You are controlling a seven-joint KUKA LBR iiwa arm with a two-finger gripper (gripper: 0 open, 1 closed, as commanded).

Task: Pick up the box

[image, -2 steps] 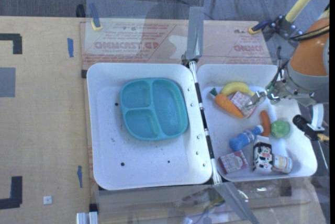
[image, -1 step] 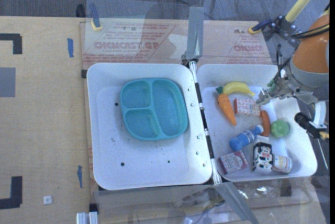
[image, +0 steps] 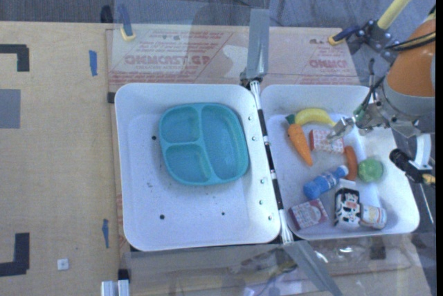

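Observation:
A small red and white box (image: 325, 142) lies in the right bin (image: 408, 215), just below the banana. My gripper (image: 344, 126) hovers at the box's upper right corner, reaching in from the right; whether it touches the box is unclear. A second, pinkish box (image: 309, 214) lies flat near the bin's front left corner, well away from the gripper.
Around the red and white box lie a banana (image: 313, 115), a carrot (image: 300, 142), a blue bottle (image: 325, 184), an orange piece (image: 351, 162) and a green ball (image: 370, 170). A cow-print carton (image: 347, 207) and a can (image: 374, 217) sit at the front. The left bin (image: 138, 218) holds a teal divided plate (image: 203, 144).

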